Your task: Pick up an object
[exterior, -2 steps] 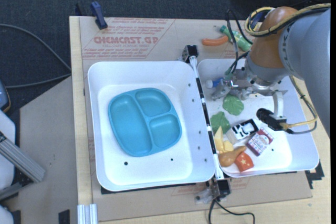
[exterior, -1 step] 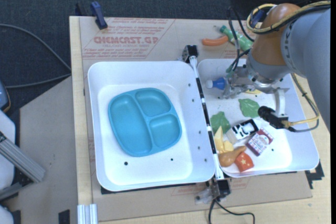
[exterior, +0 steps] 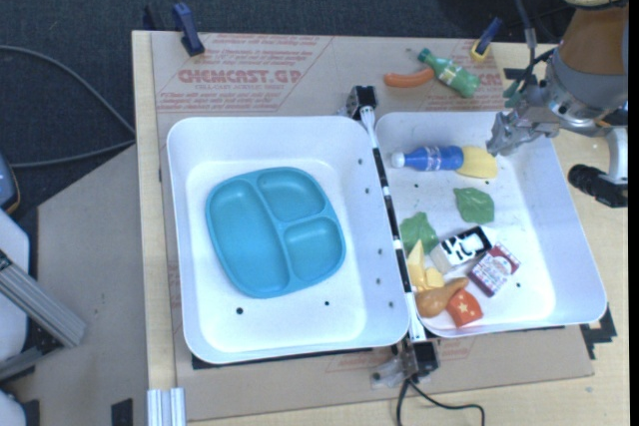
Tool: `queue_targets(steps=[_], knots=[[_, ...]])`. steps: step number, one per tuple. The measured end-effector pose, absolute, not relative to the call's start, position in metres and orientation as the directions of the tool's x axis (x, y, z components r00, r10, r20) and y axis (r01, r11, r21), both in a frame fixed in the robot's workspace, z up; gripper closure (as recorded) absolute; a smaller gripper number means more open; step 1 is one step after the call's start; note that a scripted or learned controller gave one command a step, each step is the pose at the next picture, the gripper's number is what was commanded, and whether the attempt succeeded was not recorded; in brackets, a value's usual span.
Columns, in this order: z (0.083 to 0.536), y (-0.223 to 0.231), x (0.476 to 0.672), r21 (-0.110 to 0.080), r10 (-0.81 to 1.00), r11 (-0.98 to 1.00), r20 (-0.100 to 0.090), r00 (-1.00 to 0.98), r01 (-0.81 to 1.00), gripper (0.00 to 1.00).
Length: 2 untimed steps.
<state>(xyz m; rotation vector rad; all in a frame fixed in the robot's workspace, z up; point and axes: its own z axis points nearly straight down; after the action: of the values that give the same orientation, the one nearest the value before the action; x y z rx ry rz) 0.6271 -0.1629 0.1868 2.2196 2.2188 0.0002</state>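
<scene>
Hovering over the right bin (exterior: 559, 299), the claw (exterior: 502, 137) sits just above and right of a yellow object (exterior: 479, 165), close to touching it. A blue bottle (exterior: 429, 158) lies just left. Whether the claw is clenched or released, I cannot tell.

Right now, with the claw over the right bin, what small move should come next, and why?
Probably a short drop straight down. The claw hangs at the upper part of the right bin, just above the yellow piece lying beside the blue bottle, and nothing sits between its fingers yet.
</scene>
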Motion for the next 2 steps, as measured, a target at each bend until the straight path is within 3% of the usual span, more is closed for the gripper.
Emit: queue_targets(steps=[1,2], knots=[[0.186,-0.162,0.627,0.001,1.000,0.000,-0.001,0.000,1.000,0.00],[0.084,-0.149,0.633,-0.002,1.000,0.001,0.001,-0.001,1.000,0.00]])
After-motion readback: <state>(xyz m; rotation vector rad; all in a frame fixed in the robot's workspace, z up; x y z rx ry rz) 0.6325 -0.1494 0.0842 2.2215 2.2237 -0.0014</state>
